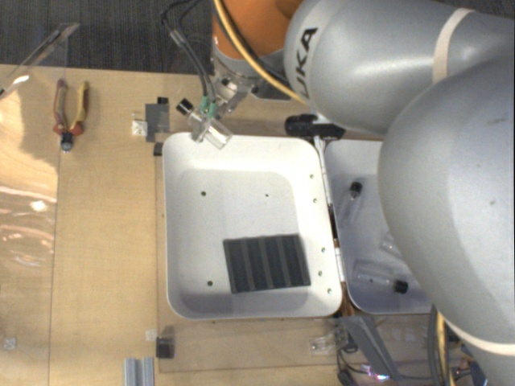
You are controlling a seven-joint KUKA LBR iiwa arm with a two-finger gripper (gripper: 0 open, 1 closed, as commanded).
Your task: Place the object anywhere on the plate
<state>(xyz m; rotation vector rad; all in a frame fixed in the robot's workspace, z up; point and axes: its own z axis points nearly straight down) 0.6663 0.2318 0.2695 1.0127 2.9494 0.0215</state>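
Note:
A dark grey ribbed plate (265,263) lies flat in the front half of the left white bin (187,215). My gripper (208,127) hangs over that bin's back left corner, well away from the plate. Its tip looks pale and translucent, with a small green part just above it. I cannot make out anything held there. In the right bin (364,161) lie two small clear pieces with black ends, one (354,190) near the back and one (388,282) near the front. Much of the right bin is hidden by the arm.
The grey arm (402,79) covers the top and right of the view. Red-handled pliers (69,109) lie on the wooden bench at far left. A small black bracket (158,117) stands by the left bin's back left corner, and a black fitting (311,125) sits between the bins at the back.

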